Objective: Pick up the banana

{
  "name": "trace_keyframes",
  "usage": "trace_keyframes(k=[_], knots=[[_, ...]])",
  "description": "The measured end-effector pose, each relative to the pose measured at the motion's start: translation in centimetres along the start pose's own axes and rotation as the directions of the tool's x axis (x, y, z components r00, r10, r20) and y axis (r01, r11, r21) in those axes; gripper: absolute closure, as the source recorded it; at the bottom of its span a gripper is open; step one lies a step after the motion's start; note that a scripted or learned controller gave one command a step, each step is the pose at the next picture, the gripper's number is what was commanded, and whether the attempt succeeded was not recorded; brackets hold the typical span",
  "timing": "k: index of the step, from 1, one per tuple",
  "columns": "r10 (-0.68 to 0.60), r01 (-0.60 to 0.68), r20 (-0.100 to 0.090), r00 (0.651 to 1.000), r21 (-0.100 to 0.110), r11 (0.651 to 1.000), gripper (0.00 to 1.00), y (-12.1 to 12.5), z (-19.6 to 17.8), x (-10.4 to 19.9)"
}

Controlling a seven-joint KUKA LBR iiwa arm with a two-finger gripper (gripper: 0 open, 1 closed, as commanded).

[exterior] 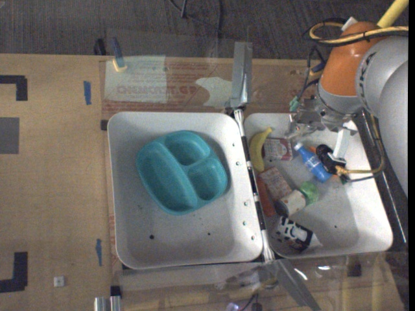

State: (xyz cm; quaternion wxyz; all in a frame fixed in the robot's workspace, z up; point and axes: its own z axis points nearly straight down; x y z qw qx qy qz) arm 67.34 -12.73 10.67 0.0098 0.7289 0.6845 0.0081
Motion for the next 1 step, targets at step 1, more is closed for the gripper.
trace_keyframes(k=[1], knots=[[0.152,-0.152,0.002,0.988,0.023,0.988,1.00,-0.89,-11.16,9.37]])
